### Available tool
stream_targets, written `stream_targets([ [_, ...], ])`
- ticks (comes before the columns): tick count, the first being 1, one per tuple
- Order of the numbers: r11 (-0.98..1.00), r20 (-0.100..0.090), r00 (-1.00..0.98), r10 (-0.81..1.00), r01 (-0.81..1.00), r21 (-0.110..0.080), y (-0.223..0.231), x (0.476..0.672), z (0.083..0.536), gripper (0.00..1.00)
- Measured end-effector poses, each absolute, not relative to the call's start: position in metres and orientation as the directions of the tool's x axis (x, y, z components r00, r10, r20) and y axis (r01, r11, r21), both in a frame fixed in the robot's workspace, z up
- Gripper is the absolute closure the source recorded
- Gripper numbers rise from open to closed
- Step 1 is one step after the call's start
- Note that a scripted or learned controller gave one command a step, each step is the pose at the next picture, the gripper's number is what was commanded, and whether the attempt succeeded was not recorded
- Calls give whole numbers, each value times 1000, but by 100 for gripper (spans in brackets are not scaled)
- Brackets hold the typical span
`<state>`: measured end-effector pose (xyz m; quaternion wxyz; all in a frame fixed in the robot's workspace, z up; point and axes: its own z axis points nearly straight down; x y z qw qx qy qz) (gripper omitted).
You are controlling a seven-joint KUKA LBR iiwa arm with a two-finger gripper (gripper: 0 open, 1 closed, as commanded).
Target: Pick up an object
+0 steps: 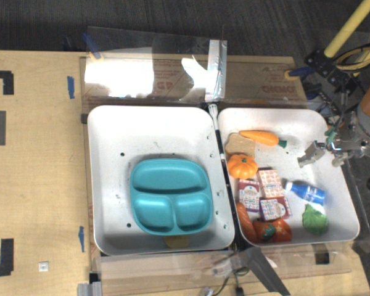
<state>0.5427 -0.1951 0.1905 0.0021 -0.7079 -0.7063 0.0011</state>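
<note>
The right bin [299, 123] holds the toy food. A carrot [259, 138] lies beside a brown bread slice [240, 144], with a small orange pumpkin [242, 166] below them. Three little printed cartons [269, 184] sit in the middle. A blue bottle [306, 192] and a green leafy piece [314, 219] lie to the right, and a red vegetable [273, 230] and an orange sausage [245, 221] lie at the front. My gripper [324, 155] hangs over the bin's right side, above and right of the blue bottle. Its fingers are spread open with nothing between them.
The left bin [111, 121] holds a teal divided plate [171, 195]. A clear plastic panel [151, 73] stands behind the bins. Cables and a yellow pole [353, 18] crowd the back right. Bare white floor shows in the right bin's back right corner.
</note>
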Motion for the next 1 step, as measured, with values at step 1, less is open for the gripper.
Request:
stream_targets([
  [1, -124, -1, 124, 992, 992, 5, -150, 591, 86, 0],
])
